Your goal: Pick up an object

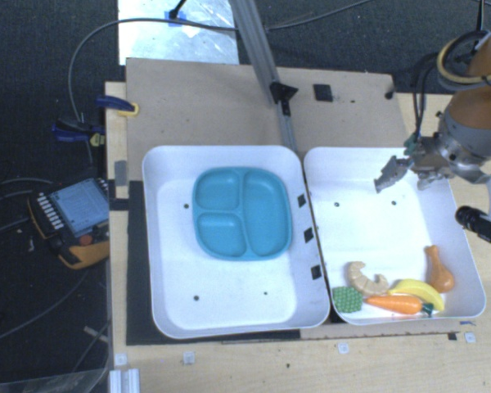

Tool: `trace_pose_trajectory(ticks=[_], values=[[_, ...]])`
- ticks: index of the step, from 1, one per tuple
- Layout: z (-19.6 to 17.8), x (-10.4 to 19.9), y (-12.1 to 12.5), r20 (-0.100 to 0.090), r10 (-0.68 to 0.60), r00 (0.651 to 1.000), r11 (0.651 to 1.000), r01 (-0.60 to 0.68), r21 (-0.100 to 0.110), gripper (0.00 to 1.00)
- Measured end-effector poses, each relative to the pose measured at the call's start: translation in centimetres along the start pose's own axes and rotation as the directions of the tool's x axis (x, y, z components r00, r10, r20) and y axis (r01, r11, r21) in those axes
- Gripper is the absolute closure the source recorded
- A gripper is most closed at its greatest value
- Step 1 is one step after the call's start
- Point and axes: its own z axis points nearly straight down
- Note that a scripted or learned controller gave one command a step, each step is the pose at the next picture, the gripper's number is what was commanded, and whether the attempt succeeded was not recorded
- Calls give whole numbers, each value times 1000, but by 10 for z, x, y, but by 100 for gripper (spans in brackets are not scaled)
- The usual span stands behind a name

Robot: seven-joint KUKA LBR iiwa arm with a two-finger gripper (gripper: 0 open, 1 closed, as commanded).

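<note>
Gripper [409, 173] of the grey arm hangs over the right white bin [352, 219], upper part; we see its fingers spread, nothing between them. Toy food sits well apart in the near corner: yellow plastic banana [417, 289], orange carrot [393, 304], brown drumstick [439, 270]. Blue sectioned plate [242, 213] lies in the left white bin [172, 285].

The blue plate [243, 214] looks like smooth plastic. Both white bins [168, 244] look smooth and a bit shiny. The board [204, 105] looks dull brown.

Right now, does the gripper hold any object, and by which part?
Nothing is held: the gripper hangs open above the right bin, away from the toy food.
</note>
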Motion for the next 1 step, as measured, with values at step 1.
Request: trace_pose_trajectory(ticks=[1], values=[[43, -5, 2, 0, 2, 1000, 1000, -2, 1, 0]])
